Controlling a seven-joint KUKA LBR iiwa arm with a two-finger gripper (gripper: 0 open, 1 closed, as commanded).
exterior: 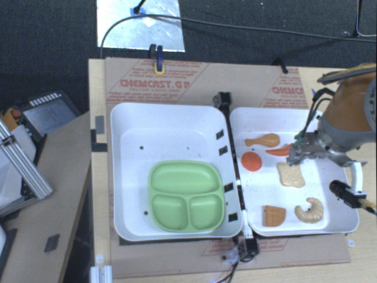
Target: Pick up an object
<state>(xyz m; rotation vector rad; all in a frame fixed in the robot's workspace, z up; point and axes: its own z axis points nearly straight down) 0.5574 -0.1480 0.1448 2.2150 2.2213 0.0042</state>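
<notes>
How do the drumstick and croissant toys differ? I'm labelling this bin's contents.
The drumstick lies near the right bin's far side, the croissant at its near side. The drumstick is straight, tapering to a thin end; the croissant curls into a crescent. The drumstick looks orange-tan, the croissant paler. Both lie loose, apart from the gripper.

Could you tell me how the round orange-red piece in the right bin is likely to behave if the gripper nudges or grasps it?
The round orange-red piece looks ball-like, so it would probably roll across the right bin if nudged. Its smooth curved surface may slip from the gripper unless grasped centrally. It looks like small toy food, so probably light.
</notes>
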